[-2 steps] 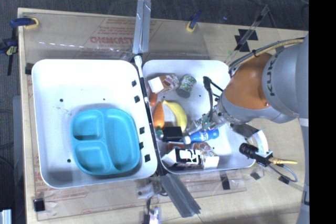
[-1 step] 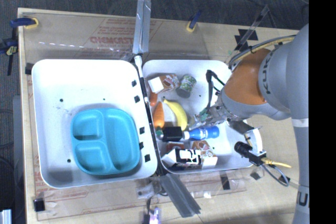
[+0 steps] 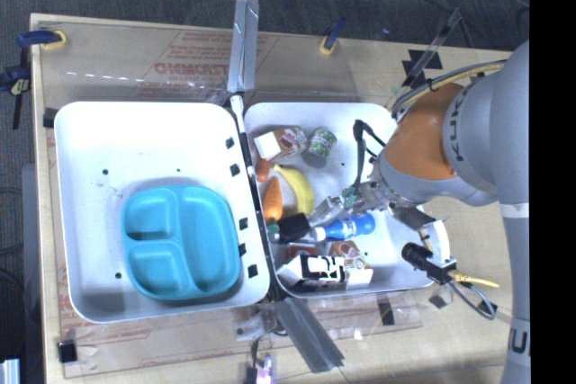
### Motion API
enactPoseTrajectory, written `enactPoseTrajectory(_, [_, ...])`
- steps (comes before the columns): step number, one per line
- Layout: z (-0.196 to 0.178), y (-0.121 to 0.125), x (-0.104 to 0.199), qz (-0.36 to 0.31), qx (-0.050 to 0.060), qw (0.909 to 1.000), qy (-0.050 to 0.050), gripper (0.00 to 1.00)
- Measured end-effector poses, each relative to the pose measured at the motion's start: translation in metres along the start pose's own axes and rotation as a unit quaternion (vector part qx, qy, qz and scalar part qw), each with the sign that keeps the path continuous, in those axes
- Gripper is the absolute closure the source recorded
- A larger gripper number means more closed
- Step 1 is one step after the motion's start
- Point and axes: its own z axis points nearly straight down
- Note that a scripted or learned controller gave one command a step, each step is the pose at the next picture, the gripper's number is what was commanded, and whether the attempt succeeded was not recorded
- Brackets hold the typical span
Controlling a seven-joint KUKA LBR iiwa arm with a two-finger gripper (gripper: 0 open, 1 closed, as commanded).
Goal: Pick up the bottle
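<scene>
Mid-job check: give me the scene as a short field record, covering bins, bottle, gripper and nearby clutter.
left bin: holds a blue divided tray
right bin: crowded with small items
bottle: blue and white, lying on its side near the middle of the right bin
gripper: low in the right bin, just above the bottle; grasp not visible
arm: reaches in from the right over the right bin
nearby clutter: banana left of the bottle, small can toward the far wall

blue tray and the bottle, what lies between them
In the camera view, between the blue tray and the bottle run the two bins' touching walls, then an orange item and a banana.
</scene>
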Motion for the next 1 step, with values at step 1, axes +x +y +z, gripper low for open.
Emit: enactPoseTrajectory(1, [-0.0031,-0.0427,0.0242,0.122,-0.004,0.9926,-0.007,0.00])
